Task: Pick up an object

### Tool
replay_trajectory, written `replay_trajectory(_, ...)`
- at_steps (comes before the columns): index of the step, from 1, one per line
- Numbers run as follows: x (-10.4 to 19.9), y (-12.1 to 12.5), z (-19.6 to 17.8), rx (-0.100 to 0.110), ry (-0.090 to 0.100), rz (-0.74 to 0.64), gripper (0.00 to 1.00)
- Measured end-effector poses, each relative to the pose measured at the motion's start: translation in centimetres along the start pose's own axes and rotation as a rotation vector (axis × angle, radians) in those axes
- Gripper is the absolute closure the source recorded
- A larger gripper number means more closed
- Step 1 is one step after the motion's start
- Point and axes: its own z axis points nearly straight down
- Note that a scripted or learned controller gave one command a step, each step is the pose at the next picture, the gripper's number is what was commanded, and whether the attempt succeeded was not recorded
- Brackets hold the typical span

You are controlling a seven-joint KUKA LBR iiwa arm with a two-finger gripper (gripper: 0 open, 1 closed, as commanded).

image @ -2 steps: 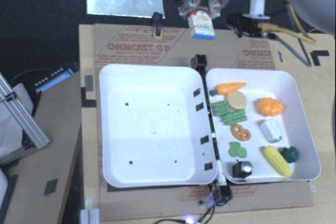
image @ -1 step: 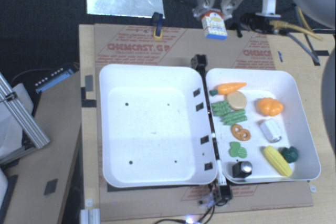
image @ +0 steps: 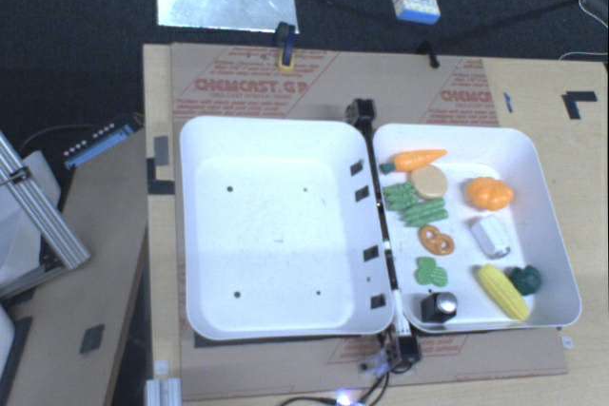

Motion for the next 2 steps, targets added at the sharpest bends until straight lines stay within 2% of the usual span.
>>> replay_trajectory(1, -7.2, -0.1, 8.5, 0.013, -0.003, 0.010, 1.00)
replay_trajectory(2, -14.6, -0.2, 15.5, 0.012, -0.003, 0.010, 1.00)
